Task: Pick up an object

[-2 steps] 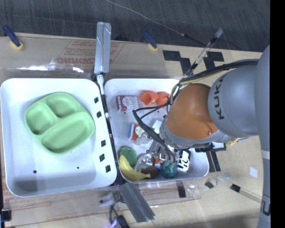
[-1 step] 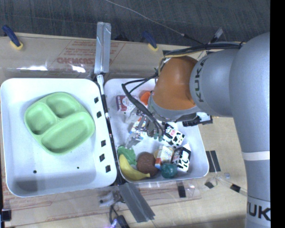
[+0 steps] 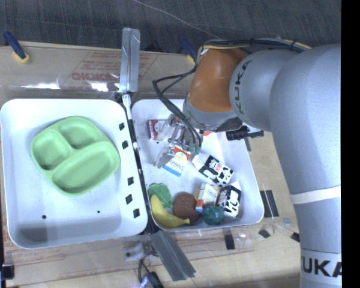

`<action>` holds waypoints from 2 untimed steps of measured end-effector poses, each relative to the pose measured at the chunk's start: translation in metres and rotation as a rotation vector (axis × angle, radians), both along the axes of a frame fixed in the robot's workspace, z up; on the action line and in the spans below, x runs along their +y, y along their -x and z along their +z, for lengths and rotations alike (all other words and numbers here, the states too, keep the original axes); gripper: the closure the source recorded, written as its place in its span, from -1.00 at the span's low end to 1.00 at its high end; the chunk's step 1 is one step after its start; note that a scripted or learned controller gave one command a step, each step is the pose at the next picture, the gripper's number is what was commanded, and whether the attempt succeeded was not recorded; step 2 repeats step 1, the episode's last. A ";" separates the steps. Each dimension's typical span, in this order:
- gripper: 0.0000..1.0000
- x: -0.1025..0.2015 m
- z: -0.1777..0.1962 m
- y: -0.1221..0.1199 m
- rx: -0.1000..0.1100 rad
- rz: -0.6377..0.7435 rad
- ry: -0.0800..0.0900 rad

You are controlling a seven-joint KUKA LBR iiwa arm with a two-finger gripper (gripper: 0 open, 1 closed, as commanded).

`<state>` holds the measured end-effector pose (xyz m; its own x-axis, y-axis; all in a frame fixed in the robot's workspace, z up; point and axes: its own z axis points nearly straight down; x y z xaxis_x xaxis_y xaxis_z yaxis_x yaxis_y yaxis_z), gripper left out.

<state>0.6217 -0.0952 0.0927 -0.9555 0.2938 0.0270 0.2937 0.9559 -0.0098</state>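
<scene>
One pincer (image 3: 175, 141) over a small carton (image 3: 176, 162) lying slantwise; its spread I cannot tell.

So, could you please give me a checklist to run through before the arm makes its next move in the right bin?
1. Gripper is over the right bin: ok.
2. Something is seen held by the gripper: cannot tell, the small packets under it blur together.
3. Targets within the bin: ok, banana, brown ball and cow-print box all lie inside.
4. Objects spaced for a clean grasp: not ok, they crowd the near corner and touch.
5. Green divided plate lies in the left bin, away from the gripper: ok.
</scene>
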 end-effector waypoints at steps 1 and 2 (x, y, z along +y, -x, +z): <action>1.00 0.001 0.012 -0.006 -0.027 0.005 0.003; 1.00 0.001 0.012 -0.006 -0.027 0.005 0.003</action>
